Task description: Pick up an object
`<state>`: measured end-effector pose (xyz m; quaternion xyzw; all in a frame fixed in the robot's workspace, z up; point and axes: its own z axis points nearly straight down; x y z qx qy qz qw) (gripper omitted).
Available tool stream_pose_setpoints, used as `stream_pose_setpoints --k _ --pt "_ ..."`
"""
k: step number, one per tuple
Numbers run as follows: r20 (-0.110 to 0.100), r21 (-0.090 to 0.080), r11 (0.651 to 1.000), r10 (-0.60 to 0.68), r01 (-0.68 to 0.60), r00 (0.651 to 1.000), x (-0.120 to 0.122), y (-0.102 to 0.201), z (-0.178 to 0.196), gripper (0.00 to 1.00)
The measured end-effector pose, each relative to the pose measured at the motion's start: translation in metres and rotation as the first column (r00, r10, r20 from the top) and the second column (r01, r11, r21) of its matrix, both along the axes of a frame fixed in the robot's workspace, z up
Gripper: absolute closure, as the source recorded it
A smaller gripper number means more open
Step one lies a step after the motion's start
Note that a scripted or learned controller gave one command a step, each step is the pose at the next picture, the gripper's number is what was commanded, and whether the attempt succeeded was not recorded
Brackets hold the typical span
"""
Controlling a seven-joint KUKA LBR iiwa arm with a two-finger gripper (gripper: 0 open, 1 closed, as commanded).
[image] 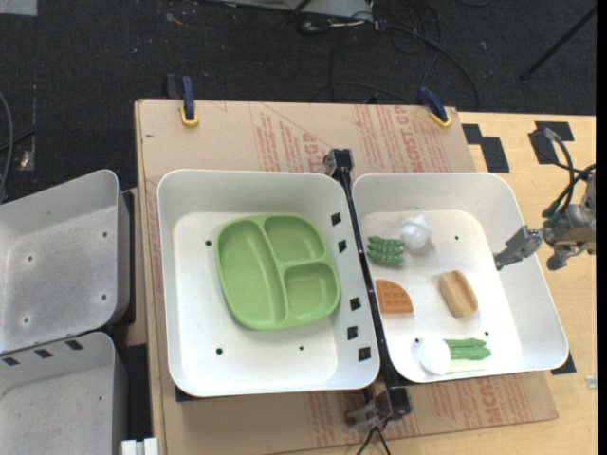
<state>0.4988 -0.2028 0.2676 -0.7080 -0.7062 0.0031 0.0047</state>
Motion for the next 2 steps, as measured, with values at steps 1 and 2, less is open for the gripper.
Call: stream_pose_setpoints --k 1,2 --pt "0.011 -0.003 1.0 0.004 -0.004 1.0 0.002 0.001 0.006 0.0" --pt "0.005 0.0 1.0 0.001 -0.001 1.0 0.0 0.005 -0.058 0.0"
